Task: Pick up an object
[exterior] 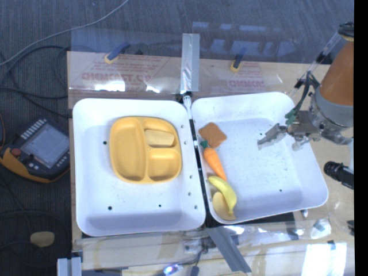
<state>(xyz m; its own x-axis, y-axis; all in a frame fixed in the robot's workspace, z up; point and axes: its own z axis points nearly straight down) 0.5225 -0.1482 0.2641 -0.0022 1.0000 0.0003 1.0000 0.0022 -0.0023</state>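
**benchwatcher:** So where's the arm at right now?

**kuka_fan:** It's coming in from the right, orange band (340, 73) up near the edge, and the gripper (284, 135) hangs over the right bin (310, 180), upper right part of it. Fingers look spread apart, one pointing left (269, 137) and the other closer to the wrist (299, 142), with nothing between them. Just speckled white bin floor underneath.

**benchwatcher:** And the stuff it could grab?

**kuka_fan:** All bunched along the left wall of that same bin, well apart from the gripper. Top to bottom: a brown cracker-looking square (213, 134), then a carrot (214, 160) with its green end toward the square, then a banana (225, 193) curled into the lower left corner. There's a pale roundish thing (222, 206) tucked under the banana (can't tell what it is, honestly). The carrot's tip is just about touching the banana's top end.

**benchwatcher:** Left bin?

**kuka_fan:** The left bin (92, 211) has a yellow divided plate (133, 154) sitting roughly in the middle, one long compartment on the left and two smaller ones on the right. A pale yellow block (159, 137) lies in the upper right compartment.

**benchwatcher:** Anything off the bench?

**kuka_fan:** A teach pendant (35, 149) with a screen sits on the carpet to the left, cables trailing around it.
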